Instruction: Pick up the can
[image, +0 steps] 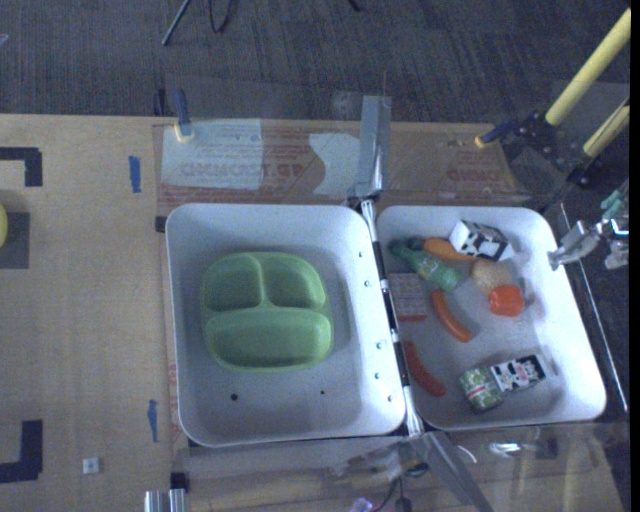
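The can (481, 388), green-labelled and lying on its side, rests near the front of the right bin (578, 330), touching a black-and-white carton (520, 374) on its right. The gripper (578, 243) sits well apart from it, at the bin's far right rim, by the view's right edge; whether it is wide or narrow cannot be told. The arm barely enters from the right. A green divided plate (266, 308) lies in the left bin (190, 380)
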